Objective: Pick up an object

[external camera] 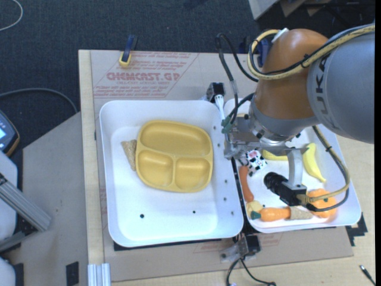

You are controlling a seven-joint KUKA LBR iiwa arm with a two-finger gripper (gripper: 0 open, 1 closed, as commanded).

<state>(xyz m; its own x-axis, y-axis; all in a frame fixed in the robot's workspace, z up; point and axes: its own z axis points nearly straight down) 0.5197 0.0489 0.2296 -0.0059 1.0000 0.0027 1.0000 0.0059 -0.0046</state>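
Observation:
My gripper (237,145) hangs low over the left side of the right bin (348,202), close to the wall between the two bins. The grey and orange wrist covers most of it. Just below it lies a small black-and-white spotted toy (255,159). Around that toy are a yellow banana (313,162), a second yellow piece (274,156) partly under the arm, a thin orange-red carrot (244,184), an orange carrot (275,214) at the front and an orange fruit (325,199).
The left bin (128,219) holds a yellow divided plate (174,155) with a tan wedge (129,151) sticking out from under its left edge. Cables run behind the bins near the arm.

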